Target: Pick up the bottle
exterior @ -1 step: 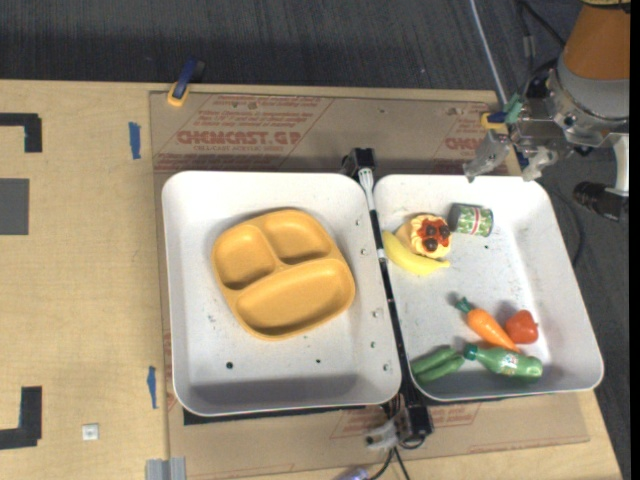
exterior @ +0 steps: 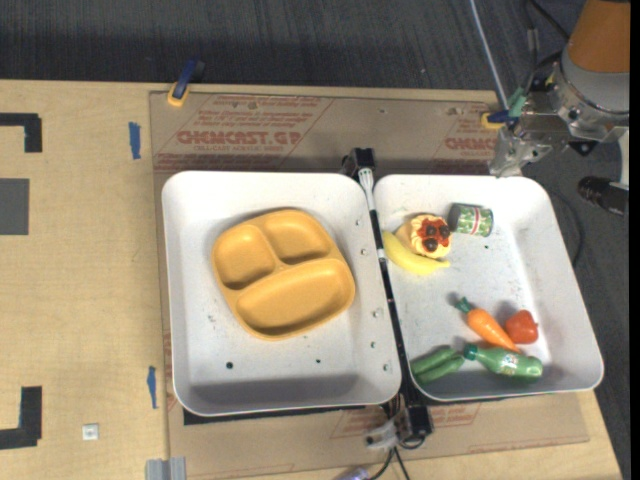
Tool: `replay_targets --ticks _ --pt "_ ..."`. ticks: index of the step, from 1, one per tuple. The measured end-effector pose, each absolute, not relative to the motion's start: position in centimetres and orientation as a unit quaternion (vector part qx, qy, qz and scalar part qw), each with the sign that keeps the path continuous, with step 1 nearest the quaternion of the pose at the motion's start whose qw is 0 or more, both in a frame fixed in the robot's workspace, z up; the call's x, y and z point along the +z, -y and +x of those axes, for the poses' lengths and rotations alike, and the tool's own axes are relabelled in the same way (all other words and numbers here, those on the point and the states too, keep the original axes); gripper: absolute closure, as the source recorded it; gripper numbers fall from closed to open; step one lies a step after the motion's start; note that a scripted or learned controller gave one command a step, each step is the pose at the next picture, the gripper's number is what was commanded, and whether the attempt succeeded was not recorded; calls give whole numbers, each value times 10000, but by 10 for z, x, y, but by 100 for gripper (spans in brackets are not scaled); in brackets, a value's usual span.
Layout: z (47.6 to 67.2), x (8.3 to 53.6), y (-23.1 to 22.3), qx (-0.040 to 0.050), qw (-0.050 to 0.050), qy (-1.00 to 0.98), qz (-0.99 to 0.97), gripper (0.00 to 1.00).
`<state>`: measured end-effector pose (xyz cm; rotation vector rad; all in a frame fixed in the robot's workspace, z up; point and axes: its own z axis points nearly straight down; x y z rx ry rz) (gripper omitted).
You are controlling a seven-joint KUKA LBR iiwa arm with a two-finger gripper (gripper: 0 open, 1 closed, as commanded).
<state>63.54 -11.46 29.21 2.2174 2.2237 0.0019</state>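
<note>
The bottle [exterior: 508,364] is small and green with a teal cap and a white label. It lies on its side in the near right corner of the right bin [exterior: 560,268], cap pointing left. My gripper [exterior: 510,156] hangs over the far rim of that bin, well away from the bottle and with nothing seen in it. The grey arm with its orange band [exterior: 600,18] comes in from the upper right.
Beside the bottle lie a green vegetable [exterior: 437,363], a carrot [exterior: 487,325] and a red fruit [exterior: 521,326]. Farther back are a banana [exterior: 410,258], a red-topped toy [exterior: 430,234] and a green can [exterior: 470,219]. The left bin [exterior: 190,298] holds a yellow divided plate [exterior: 283,271].
</note>
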Motion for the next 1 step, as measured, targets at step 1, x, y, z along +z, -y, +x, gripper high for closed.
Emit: replay_targets --ticks 1 --pt "664 257 178 3 19 -7484 6632 100"
